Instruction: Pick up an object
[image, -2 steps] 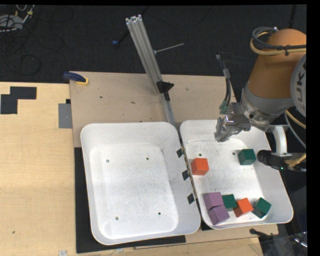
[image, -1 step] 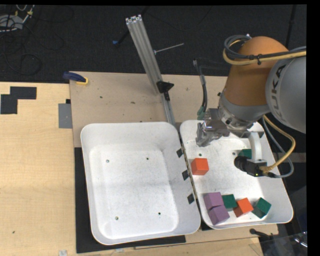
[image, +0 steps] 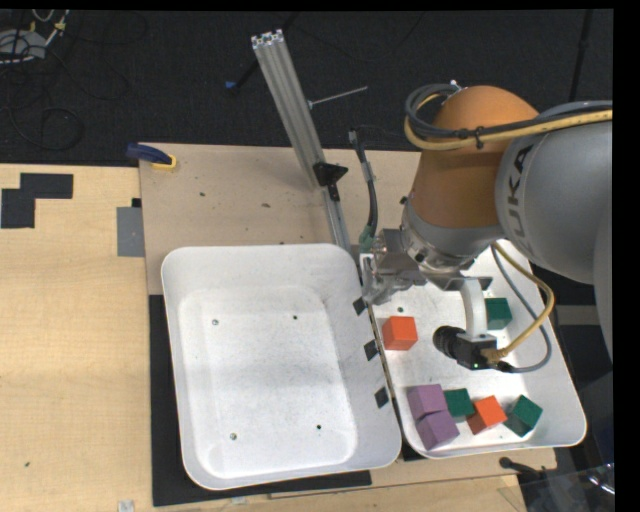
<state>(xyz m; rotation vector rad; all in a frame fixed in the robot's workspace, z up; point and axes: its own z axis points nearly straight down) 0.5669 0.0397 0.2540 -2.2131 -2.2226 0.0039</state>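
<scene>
Several blocks are lying in the right bin (image: 560, 420); you are looking at the tool (image: 385, 283) hanging just beside the orange cube (image: 400, 332). Whether it is gripping anything, I cannot tell. Next, you are needing a centred descent.

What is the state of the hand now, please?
Hand: it cannot be told; it is low over the right bin, near the orange block.

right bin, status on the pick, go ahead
Claw low at right bin's left wall, nothing seen held. Nearest: orange block, just beside it. Purple blocks, green blocks, second orange at near end. Cable loop hanging over bin.
</scene>
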